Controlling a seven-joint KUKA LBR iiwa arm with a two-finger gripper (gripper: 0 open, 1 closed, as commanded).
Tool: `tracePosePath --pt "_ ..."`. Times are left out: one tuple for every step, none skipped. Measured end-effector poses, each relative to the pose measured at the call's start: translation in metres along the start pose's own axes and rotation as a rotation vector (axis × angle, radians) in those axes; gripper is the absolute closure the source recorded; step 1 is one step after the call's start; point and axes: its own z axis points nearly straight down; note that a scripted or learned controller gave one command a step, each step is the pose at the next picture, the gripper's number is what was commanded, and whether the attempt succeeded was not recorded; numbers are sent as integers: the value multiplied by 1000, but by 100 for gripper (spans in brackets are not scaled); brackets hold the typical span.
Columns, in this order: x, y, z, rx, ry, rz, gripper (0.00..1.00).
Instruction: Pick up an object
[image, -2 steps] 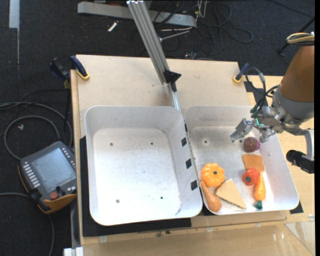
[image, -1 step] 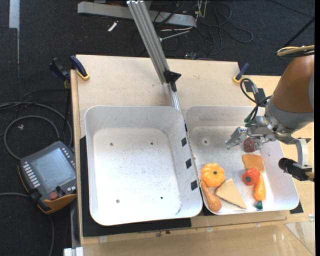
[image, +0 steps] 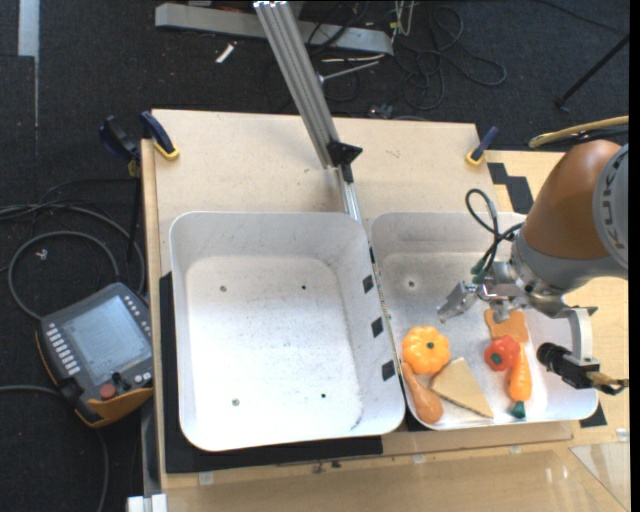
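Left bin (image: 200, 300): nothing here concerns you yet.
Pumpkin (image: 426, 350): lower middle of the right bin (image: 420, 240), just below-left of the gripper.
Wedge (image: 462, 388): below the pumpkin, touching it.
Gripper (image: 478, 298): hangs above the toys; you cannot tell its opening.
Carrot (image: 519, 380): long axis runs top to bottom, beside the pepper (image: 502, 352).
Hidden: the arm covers the bin's right side.
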Motion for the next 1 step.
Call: tracePosePath --pt "1 0 53 -4 -1 -1 0"
